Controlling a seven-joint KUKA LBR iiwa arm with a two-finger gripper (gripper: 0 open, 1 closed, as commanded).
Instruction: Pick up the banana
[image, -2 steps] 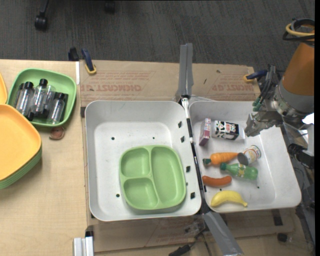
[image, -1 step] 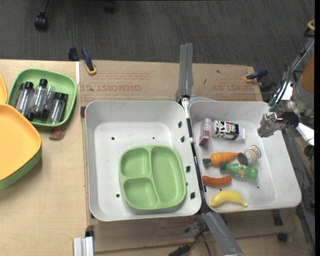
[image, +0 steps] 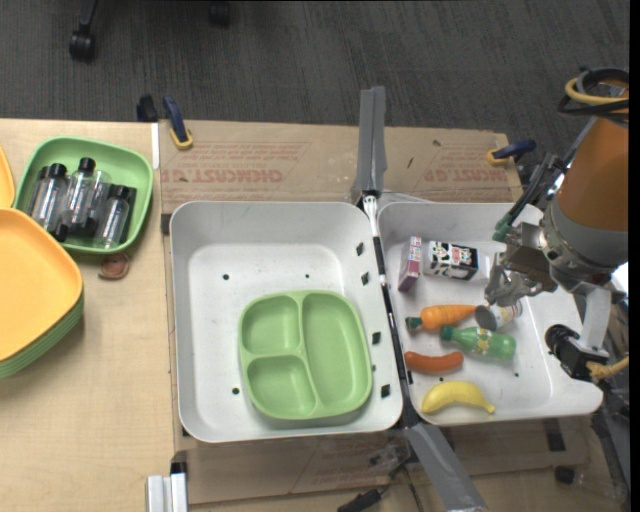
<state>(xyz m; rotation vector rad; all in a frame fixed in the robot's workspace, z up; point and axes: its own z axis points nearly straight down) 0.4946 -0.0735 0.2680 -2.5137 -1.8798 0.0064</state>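
Grey arm angled over right bin (image: 560, 400), claw (image: 503, 290) state unclear, above green bottle (image: 480, 341).

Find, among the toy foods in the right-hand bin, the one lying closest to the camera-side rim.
The yellow banana. It lies at the bin's near edge, below the red pepper, green bottle and carrot.

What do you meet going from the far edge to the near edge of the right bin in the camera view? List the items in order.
Black-and-white carton → carrot → green bottle → red sausage → banana.
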